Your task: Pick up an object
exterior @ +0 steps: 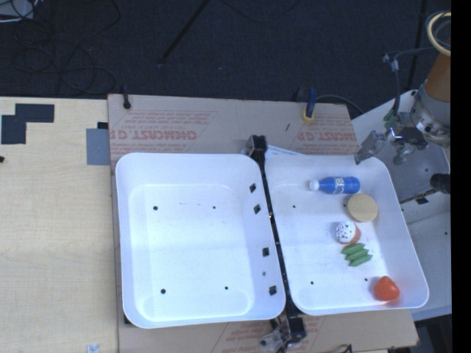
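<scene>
The right bin (316,293) holds several small objects. A blue bottle (337,185) with a white cap lies near its far side. Below it sits a round tan disc (362,207), then a white spotted ball (345,232) against an orange piece. A green pod-like item (357,254) lies just below that, and a red-orange fruit (385,289) rests in the near right corner. My gripper (388,140) hangs at the far right corner of this bin, outside its rim and apart from every object. Nothing shows in its grasp.
The left bin (132,197) stands beside the right one, with a black clip strip (266,219) along the shared edge. Both rest on a cardboard sheet (184,127). A yellow clip (309,112) sits at the cardboard's far edge. Cables hang beside the arm (440,79).
</scene>
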You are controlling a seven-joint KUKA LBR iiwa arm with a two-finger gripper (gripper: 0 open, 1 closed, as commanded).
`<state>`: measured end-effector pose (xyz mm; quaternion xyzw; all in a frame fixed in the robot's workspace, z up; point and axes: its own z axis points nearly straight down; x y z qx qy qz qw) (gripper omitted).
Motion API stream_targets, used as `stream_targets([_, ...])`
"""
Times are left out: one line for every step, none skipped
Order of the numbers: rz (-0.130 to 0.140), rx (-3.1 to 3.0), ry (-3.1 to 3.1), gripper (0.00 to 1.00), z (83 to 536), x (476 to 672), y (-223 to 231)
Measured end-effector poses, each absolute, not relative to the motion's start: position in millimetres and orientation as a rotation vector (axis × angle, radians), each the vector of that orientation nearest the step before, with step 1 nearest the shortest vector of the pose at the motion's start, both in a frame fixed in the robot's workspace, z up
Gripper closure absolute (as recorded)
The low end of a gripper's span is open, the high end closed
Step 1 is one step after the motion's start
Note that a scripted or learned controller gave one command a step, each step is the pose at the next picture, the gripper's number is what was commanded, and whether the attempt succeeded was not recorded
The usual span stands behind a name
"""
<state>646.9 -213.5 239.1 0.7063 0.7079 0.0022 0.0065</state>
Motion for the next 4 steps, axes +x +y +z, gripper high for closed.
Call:
stream_targets([0.0,2.217,2.225,0.0,244.8,644.4,-212.5])
stream_targets([-0.002,2.216,2.227,0.0,244.6,644.4,-212.1])
stream_targets([-0.002,2.214,2.228,0.0,245.0,644.5,-211.9])
stream_targets([-0.002,2.213,2.229,0.0,245.1,644.6,-211.6])
